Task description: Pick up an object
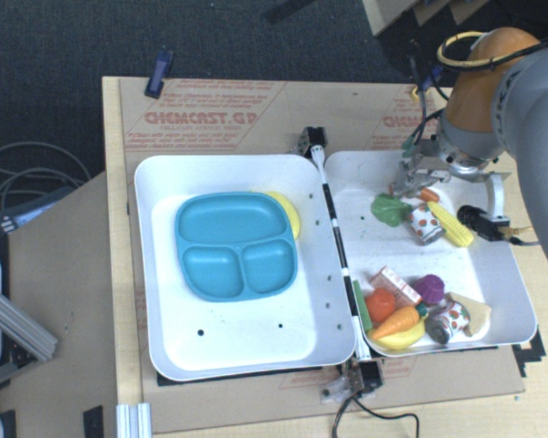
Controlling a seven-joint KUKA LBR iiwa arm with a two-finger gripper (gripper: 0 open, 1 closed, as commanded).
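Note:
My gripper (411,177) reaches down into the far part of the right bin (507,276), under the grey wrist and its orange band. It hangs just above and behind a green leafy toy (389,210). Beside that lie a small orange piece (428,195), a small printed can (426,225) and a yellow corn cob (451,225). I see nothing held in the gripper.
At the right bin's near edge lie a red tomato (380,305), a carrot (398,320), a banana (397,338), a purple piece (429,288), a pink box (398,284), another can (443,325) and a cheese wedge (476,313). The left bin (164,331) holds a blue divided tray (236,245) over a yellow item (289,210).

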